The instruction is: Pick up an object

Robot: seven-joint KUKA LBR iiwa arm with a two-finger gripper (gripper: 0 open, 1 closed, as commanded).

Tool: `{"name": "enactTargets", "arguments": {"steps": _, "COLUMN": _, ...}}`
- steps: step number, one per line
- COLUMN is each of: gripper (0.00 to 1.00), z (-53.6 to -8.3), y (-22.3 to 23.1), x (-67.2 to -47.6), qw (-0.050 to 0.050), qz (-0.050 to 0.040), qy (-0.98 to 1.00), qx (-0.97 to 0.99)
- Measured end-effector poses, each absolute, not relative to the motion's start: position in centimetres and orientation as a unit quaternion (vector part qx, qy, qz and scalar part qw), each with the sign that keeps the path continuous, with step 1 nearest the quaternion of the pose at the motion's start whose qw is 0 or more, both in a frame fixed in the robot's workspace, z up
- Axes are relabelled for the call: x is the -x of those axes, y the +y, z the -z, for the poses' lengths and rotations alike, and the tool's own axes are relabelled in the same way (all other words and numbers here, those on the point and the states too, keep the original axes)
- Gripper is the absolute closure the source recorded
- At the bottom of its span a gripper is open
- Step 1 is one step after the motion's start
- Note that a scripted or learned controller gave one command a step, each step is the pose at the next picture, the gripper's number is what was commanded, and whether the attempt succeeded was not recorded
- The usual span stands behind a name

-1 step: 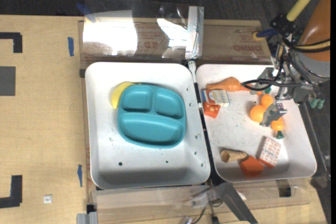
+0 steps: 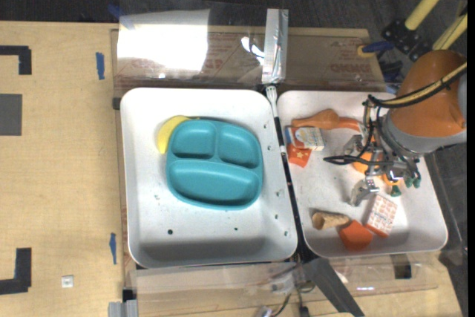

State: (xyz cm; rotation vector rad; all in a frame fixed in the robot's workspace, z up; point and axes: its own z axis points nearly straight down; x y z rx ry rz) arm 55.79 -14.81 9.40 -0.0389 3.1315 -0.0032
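The gripper (image 2: 369, 178) hangs low over the right bin (image 2: 427, 230), in among the clutter near that bin's middle. Whether it is open or closed cannot be told, since the wrist and cables hide its tip, and nothing can be seen caught in it.

Taking the gripper as the landmark: just below it lie a grey metal piece (image 2: 361, 193) and a patterned card (image 2: 381, 213), both very close, perhaps touching. Further below sit an orange block (image 2: 356, 235) and a brown lump (image 2: 329, 219), the lump to the lower left. Up and to the left lies an orange squeeze-shaped toy (image 2: 326, 119), with a small white box (image 2: 308, 136) and a red-orange packet (image 2: 297, 155) beneath it, near the wall between the bins. Well to the left, in the left bin (image 2: 141, 226), rests a teal tray (image 2: 215, 163) over a yellow thing (image 2: 169, 128).

No target is named, so any piece will do; the metal piece and card are nearest. To do the pick well, I judge the arm should centre over one item alone, not a pair, descend straight, close fully before rising, and lift slowly. The flat card would likely slip; the block or lump offers better purchase.
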Motion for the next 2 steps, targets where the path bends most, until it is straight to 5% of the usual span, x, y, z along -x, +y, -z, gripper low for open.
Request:
{"name": "enactTargets", "arguments": {"steps": 1, "gripper": 1.00, "z": -10.5, "y": -14.7, "x": -56.0, "qw": 0.009, "qz": 0.0019, "qy": 1.000, "qx": 0.014}}
{"name": "enactTargets", "arguments": {"steps": 2, "gripper": 1.00, "z": -20.7, "y": -13.3, "x": -62.9, "qw": 0.009, "qz": 0.0006, "qy": 0.999, "qx": -0.040}}
